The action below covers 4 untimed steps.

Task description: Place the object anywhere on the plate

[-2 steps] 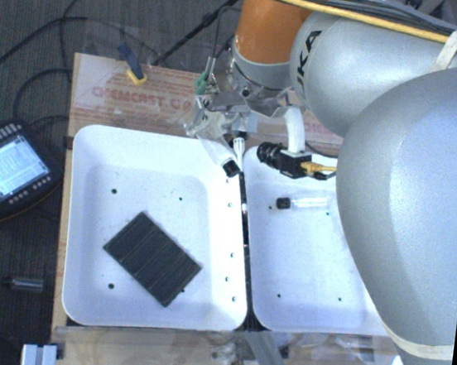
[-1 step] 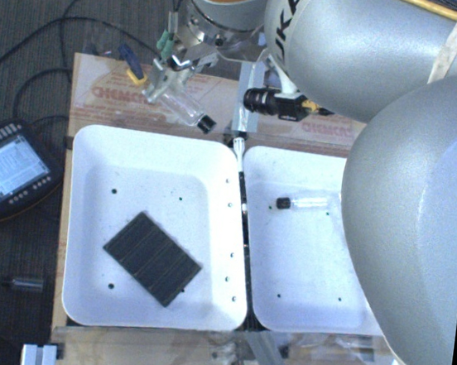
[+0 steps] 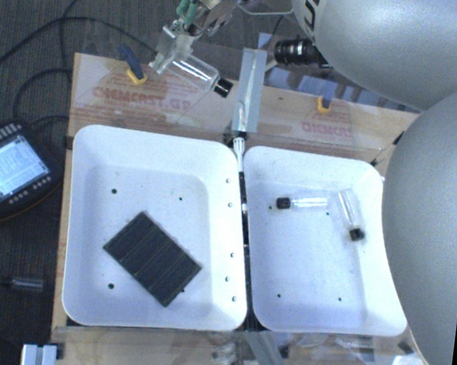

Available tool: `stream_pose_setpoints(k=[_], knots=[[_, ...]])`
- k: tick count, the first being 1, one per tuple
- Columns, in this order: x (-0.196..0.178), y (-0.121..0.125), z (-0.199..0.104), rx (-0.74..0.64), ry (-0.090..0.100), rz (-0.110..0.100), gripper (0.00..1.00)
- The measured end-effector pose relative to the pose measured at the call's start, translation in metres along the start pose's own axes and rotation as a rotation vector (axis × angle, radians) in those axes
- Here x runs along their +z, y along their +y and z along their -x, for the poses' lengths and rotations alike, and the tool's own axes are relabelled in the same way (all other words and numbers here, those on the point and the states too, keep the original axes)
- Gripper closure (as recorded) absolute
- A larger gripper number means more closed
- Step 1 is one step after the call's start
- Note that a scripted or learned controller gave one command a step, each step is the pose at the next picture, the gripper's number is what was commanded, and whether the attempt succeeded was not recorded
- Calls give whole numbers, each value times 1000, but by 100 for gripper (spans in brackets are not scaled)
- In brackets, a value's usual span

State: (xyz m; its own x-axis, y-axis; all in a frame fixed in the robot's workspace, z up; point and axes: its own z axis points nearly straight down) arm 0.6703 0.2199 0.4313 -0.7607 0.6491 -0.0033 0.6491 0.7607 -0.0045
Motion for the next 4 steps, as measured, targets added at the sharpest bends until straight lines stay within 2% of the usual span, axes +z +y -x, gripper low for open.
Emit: stream_pose_setpoints(k=[4], knots=[[-27, 4, 7, 10, -18, -22, 100]])
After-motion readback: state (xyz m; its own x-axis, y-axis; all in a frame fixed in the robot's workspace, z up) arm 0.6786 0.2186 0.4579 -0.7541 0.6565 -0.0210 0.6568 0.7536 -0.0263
